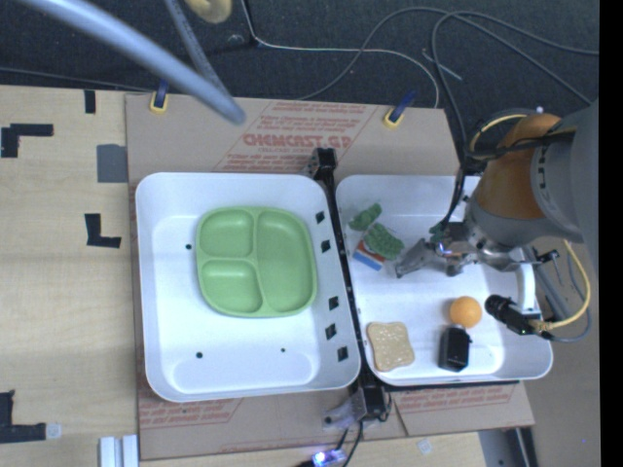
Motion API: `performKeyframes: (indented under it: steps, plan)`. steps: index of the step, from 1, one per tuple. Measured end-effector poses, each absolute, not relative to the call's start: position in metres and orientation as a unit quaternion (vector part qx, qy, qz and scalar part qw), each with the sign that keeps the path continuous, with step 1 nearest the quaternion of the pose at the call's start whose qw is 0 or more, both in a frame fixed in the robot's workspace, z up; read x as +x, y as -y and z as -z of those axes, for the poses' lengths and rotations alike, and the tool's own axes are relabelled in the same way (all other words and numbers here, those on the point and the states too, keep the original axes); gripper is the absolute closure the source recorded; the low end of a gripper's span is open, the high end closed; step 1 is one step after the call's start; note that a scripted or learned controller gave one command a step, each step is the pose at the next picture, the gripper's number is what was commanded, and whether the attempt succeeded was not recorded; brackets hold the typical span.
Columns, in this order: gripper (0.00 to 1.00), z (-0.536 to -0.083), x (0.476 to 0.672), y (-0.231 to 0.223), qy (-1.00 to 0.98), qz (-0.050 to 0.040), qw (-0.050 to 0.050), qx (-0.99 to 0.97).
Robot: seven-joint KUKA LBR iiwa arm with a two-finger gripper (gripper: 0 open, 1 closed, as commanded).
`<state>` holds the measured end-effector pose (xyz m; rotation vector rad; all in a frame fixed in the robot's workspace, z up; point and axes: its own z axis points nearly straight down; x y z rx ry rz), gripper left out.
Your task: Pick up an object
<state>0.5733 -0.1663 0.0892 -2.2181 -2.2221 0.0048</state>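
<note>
Nothing lifted yet. End effector [414,261] mid right bin [419,191], just beside green item [378,233] near bin's inner wall. Spread or pressed together: can't tell. Grasp and lift remain.

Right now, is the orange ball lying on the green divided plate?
No; the orange ball lies on the floor of the right-hand bin in view, while the green plate sits in the other bin.

Right bin [428,187] – green leafy pieces [378,233], orange ball [465,311], toast slice [390,345], black block [454,349]
</note>
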Motion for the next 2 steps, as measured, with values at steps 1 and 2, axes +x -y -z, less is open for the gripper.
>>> performKeyframes:
  steps: [1, 2]
  plan:
    - [0.0, -0.086, 0.574, 0.166, 0.708, -0.0004, -0.001, -0.707]
    - [1.0, -0.097, 0.575, 0.167, 0.708, -0.0001, -0.003, -0.707]
